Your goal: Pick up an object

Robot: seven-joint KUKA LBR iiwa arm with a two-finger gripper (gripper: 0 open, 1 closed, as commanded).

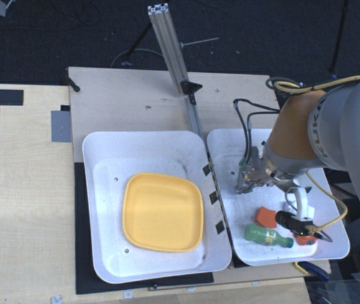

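Gripper [250, 178] sits low in the right bin [229, 145], right of the yellow plate [163, 211] and level with its top edge. Open or closed: cannot tell, the wrist and cables crowd it from this angle. Nothing visibly held.

Candidates for the pick all lie right of the plate, past the wall between the bins:
- green bottle [267, 235], on its side, level with the plate's lower edge
- orange block [266, 216], just above the bottle, close to it or touching (can't separate them)
- red piece [305, 239], furthest from the plate, partly covered by robot hardware

Handling, as I judge it: the bottle looks like a small, light, hard plastic toy. Its round body would likely roll or squirt out of a pinch, so take it across the middle of the body, square to its long axis. The block looks stiff with flat faces, which makes it the easier grab. The plate is wide, flat and smooth, with only a thin rim to catch, so it is a poor choice.

Surface: both bins are shallow, white and smooth, so things will probably slide if nudged. The plate takes up most of the left bin [97, 170].

Room: pale wooden bench [21, 170], dark floor beyond, and a metal rail [170, 43] slanting up behind the plate.
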